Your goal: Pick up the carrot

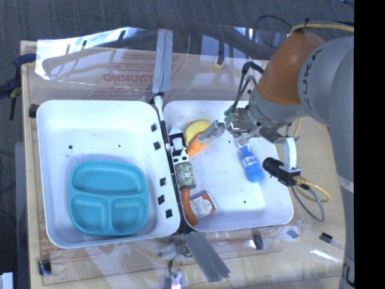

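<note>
The carrot (195, 147) is a short orange piece in the right bin (274, 206), close to the divider between the bins. It lies slanted, just below a yellow fruit (197, 127). My gripper (212, 132) reaches in from the right and its tip sits right at the carrot's upper right end, touching or overlapping it. The grey wrist and orange band (287, 71) hang over the bin's far right corner.
In the right bin a blue bottle (251, 164) lies right of centre, and a green-labelled can (184, 174), a red-orange sausage-like item (187, 208) and a small carton (203, 205) line the left wall. A teal divided plate (109, 196) sits in the left bin (90, 125).
</note>
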Tool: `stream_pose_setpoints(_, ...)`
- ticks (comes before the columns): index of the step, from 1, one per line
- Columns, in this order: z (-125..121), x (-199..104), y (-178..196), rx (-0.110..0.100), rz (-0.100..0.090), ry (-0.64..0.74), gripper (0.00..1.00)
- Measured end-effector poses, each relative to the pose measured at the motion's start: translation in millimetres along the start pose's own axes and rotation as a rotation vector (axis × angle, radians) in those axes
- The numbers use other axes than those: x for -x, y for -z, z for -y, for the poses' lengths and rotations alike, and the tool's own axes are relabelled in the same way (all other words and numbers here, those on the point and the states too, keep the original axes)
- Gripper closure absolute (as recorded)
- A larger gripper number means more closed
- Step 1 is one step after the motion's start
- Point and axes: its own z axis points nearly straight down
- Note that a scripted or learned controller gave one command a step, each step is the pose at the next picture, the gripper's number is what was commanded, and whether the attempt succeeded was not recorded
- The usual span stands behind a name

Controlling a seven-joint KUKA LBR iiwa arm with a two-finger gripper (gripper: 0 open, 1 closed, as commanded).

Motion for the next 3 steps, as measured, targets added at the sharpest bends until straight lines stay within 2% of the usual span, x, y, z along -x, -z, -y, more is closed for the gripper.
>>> stream_pose_setpoints(1, -58.3, 12.4, -79.2, 0.003, 0.002, 0.206, 0.00)
stream_pose_setpoints(2, -68.1, 35.0, -108.3, 0.016, 0.014, 0.343, 0.00)
stream_pose_setpoints(3, -68.2, 32.7, -99.9, 0.014, 0.011, 0.348, 1.00)
